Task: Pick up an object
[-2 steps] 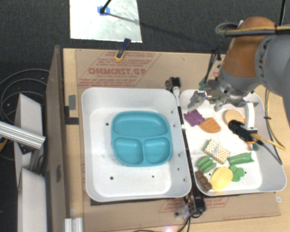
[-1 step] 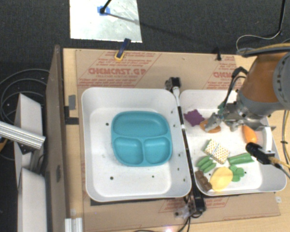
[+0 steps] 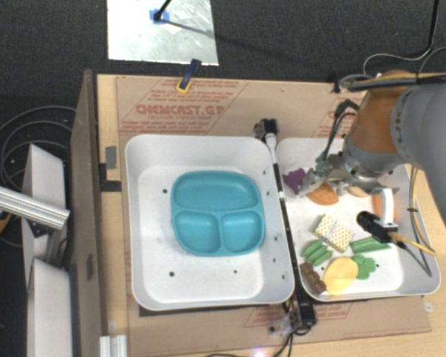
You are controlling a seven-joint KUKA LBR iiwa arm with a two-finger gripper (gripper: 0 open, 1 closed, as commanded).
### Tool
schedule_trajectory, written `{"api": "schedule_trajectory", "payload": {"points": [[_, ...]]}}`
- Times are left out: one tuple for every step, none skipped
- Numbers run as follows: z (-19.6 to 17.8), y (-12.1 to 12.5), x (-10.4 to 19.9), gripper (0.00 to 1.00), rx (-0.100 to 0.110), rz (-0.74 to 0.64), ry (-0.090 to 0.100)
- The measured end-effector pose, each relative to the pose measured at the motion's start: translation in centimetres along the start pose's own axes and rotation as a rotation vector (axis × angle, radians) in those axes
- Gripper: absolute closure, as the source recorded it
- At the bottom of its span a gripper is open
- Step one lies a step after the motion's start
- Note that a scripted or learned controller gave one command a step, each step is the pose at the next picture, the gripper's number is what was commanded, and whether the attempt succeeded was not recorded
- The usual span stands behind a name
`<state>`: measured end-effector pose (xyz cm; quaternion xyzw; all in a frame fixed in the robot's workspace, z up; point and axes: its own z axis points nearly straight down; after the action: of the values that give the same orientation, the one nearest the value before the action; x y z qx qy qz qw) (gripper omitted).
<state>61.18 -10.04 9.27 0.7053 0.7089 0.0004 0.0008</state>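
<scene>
Gripper (image 3: 325,175) low in upper left of the right-hand bin (image 3: 405,271). Orange piece (image 3: 325,195) just below it in frame, long axis left-right. Whether the gripper is wide or closed cannot be told.

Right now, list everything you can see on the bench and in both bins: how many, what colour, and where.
left bin: one, white, left on the bench
right bin: one, white, right beside it
divided tray: one, teal, middle of the left bin
purple piece: one, purple, right bin, far left part
orange piece: one, orange, right bin, beside the purple piece
checkered square: one, pale yellow, middle of the right bin
green pieces: three, green, right bin's near half
yellow piece: one, yellow, right bin's near edge
brown piece: one, brown, left of the yellow piece
foil sheet: one, silver, beyond the bench
arm: one, grey with orange band, from the right
hand: one, dark, over the right bin's far part
</scene>
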Motion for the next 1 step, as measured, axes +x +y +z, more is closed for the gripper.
{"api": "schedule_trajectory", "payload": {"points": [[0.86, -1.53, 0.02, 0.0, 0.002, 0.003, 0.0]]}}
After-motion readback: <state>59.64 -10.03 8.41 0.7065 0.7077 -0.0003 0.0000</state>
